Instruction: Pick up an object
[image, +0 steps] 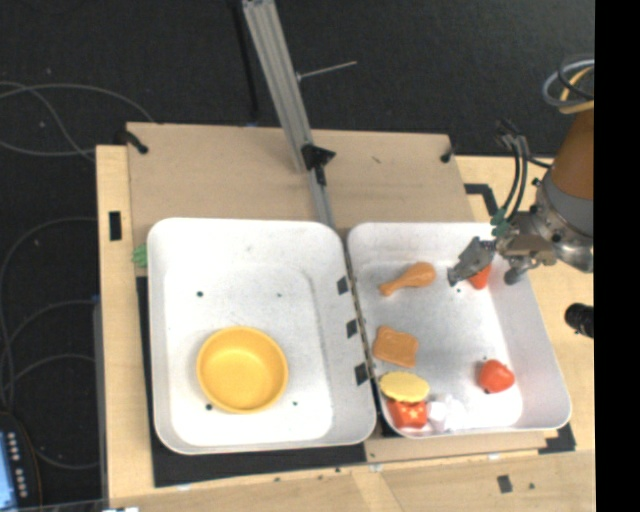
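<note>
Hovering my gripper (482, 268) mid-right, jaws apart around a small red piece (479, 278); closing comes next, I judge.

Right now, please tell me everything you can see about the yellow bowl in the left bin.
The bowl is round, shallow and plain yellow, with a smooth look like plastic. It stands upright with its opening facing up, and nothing lies inside it. It rests on the floor of the left bin, in the part nearest the camera, a little left of the middle. Nothing else touches it. The claw is far off, over the right bin.
</note>
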